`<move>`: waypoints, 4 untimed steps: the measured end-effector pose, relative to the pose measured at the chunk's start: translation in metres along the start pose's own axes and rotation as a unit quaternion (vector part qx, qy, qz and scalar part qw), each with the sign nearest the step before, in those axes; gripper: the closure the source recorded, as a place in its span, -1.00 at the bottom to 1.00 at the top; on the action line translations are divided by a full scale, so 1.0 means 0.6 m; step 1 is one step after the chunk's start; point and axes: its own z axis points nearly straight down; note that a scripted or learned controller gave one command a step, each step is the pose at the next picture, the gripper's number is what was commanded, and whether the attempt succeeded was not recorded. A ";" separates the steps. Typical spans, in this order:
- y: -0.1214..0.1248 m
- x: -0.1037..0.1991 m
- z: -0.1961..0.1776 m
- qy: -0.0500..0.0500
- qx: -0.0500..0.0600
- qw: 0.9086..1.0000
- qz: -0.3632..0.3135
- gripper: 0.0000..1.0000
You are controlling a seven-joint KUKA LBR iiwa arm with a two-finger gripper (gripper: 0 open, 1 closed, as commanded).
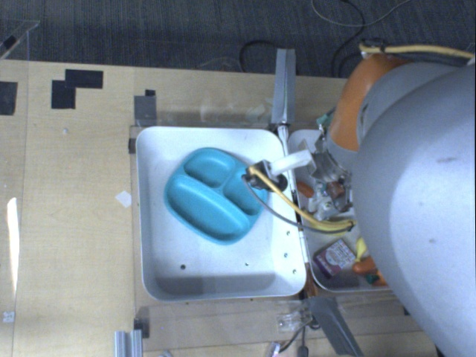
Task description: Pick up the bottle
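Grey arm (pixel 424 192) looms over right bin (pixel 331 281), bottle unidentifiable beneath.

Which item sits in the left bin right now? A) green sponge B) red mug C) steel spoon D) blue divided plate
D: a blue divided plate lies in the left bin, tilted diagonally, with the arm over the right bin.
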 end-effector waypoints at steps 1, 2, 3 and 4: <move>0.052 -0.069 -0.146 0.001 -0.001 1.000 -0.015 1.00; -0.044 -0.049 -0.214 0.002 -0.002 0.999 -0.047 1.00; -0.104 -0.036 -0.233 0.003 -0.003 1.000 -0.011 1.00; -0.164 -0.027 0.178 -0.002 0.000 1.000 -0.013 1.00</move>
